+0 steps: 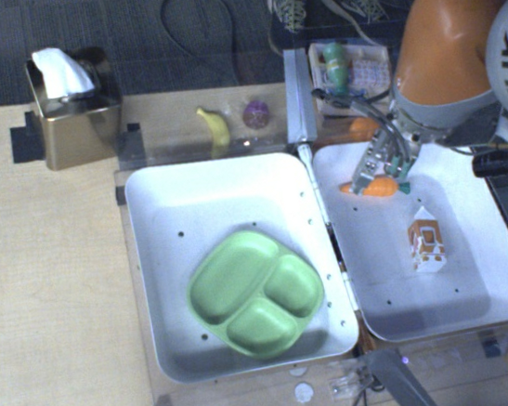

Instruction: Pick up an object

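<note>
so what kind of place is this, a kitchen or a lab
Most likely a robotics lab: a KUKA arm reaches over two white bins, toy food like a banana sits on the bench, and someone's sneakers stand nearby.

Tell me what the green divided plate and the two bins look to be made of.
Green divided plate: likely moulded plastic, with an even colour, soft sheen and rounded compartment edges. Left bin and right bin: white, matte, smooth with rounded corners and small dark holes; painted metal or plastic, cannot tell which.
</note>
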Robot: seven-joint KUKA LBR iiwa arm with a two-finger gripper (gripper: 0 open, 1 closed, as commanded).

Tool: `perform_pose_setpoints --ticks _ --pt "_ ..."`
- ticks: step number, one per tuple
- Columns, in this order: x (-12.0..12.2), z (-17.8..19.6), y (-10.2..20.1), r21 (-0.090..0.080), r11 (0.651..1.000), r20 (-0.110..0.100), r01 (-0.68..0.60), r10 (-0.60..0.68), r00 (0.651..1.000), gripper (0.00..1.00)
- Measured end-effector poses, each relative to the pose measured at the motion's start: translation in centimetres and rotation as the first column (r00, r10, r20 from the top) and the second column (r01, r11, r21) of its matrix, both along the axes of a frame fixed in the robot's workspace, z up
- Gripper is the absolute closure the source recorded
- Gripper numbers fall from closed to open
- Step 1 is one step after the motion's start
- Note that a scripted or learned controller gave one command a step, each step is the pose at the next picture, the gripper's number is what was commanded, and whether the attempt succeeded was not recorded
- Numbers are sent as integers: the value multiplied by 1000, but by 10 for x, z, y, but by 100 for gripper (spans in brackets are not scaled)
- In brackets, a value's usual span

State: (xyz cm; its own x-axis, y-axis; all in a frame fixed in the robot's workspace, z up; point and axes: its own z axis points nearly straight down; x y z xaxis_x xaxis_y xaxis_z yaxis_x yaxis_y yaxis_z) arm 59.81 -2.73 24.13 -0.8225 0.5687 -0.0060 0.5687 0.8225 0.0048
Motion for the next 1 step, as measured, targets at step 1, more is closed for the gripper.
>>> perform_pose_setpoints --ticks 1 --pt "-85 24 -95 -2 1000 2 -7 7 1000 100"
